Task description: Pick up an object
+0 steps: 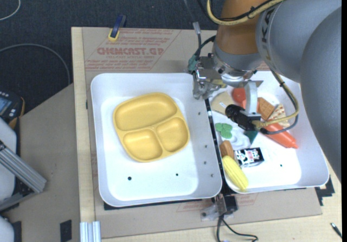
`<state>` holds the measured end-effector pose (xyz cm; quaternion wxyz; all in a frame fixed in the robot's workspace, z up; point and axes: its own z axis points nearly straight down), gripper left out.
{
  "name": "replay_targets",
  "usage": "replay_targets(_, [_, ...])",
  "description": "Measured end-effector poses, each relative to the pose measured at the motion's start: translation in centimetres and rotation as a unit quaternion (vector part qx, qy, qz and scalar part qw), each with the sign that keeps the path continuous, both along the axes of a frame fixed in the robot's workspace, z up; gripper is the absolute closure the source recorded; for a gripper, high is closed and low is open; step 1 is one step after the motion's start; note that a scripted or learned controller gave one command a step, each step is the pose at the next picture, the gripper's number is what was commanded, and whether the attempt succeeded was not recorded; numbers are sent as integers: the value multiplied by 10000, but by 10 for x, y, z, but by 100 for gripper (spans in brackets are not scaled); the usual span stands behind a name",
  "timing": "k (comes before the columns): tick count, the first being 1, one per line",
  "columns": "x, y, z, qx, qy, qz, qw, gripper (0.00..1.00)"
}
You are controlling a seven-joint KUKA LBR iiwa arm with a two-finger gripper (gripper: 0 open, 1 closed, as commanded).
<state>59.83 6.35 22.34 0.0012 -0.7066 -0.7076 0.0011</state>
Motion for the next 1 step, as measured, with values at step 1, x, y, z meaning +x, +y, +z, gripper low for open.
replay_targets(1, [10, -2, -5, -6, -23, 0, 10000, 100])
